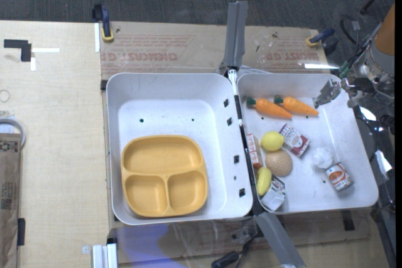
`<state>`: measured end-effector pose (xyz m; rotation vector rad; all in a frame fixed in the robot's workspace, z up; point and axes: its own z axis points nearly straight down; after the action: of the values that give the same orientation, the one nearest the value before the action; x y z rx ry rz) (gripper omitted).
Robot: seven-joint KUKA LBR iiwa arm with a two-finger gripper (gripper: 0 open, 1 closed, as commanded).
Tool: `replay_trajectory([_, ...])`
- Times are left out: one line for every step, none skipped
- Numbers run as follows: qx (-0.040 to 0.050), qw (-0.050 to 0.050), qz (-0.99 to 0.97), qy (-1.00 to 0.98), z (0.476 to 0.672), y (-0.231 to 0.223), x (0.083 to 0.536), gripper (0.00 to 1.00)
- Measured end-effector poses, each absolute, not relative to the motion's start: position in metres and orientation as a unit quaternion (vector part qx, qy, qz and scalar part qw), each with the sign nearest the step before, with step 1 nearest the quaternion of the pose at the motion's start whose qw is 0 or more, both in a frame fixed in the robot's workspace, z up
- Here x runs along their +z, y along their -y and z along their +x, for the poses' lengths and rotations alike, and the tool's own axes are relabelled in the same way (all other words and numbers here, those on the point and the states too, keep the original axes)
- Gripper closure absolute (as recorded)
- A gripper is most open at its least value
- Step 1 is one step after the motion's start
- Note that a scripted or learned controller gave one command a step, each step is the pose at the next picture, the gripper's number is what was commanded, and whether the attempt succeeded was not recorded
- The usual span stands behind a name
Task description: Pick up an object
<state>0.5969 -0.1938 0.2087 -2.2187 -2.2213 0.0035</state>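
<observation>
Nothing picked yet; tool at the right bin's far corner.

I see the tool (pixel 328 92) hanging over the right bin's (pixel 361 154) upper right edge, carrying nothing; whether it is spread or pressed together I cannot tell. Two carrots (pixel 286 107), a lemon (pixel 272 141) and small packets lie untouched below. The arm is cut off at the right.

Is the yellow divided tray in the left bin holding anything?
Empty: the yellow tray shows three bare compartments in the left bin.
</observation>
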Motion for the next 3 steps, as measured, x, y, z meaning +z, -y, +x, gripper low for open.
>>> replay_trajectory([0.0012, 0.001, -0.718, 0.697, 0.592, 0.219, 0.152, 0.00])
replay_trajectory([0.0007, 0.001, -0.656, 0.754, 0.601, 0.131, 0.137, 0.00])
replay_trajectory([0.0007, 0.001, -0.620, 0.785, 0.583, 0.122, 0.091, 0.00])
